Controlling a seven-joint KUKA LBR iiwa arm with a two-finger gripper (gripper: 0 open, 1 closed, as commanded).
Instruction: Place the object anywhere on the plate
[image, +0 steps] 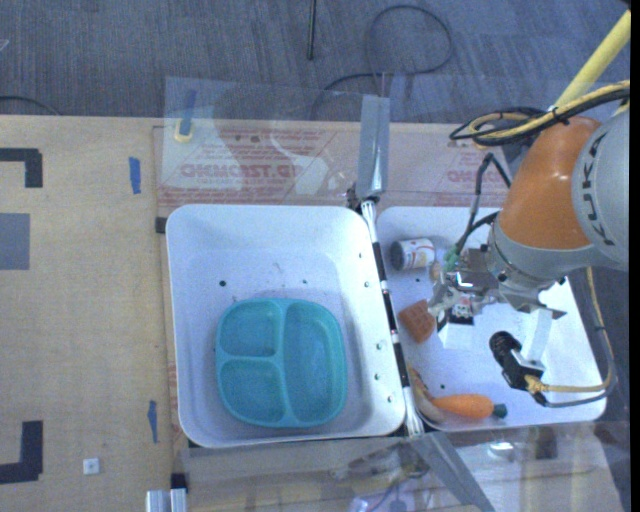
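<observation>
A wooden tabletop (80, 330) carries two shallow white bins side by side, with the grey-and-orange arm (560, 200) reaching in from the right over the right bin (580, 350). The left bin (200, 250) holds only the teal divided plate (282, 361), which lies toward its near side with its three compartments bare. In the right bin, the end effector (447, 298) hangs low at the bin's left side, directly over a small brown block (417, 321); whether it is open, closed or gripping that block cannot be told from this angle. A white cylindrical container (411, 252) lies on its side just beyond, at the far left corner, and an orange carrot-shaped toy (463, 406) rests along the near wall. The work appears to be at the picking stage: nothing has reached the plate, and the brown block looks the likely target. The next move would call for a secure hold, a lift clear of the dividing walls, and a carry leftward to the plate.
</observation>
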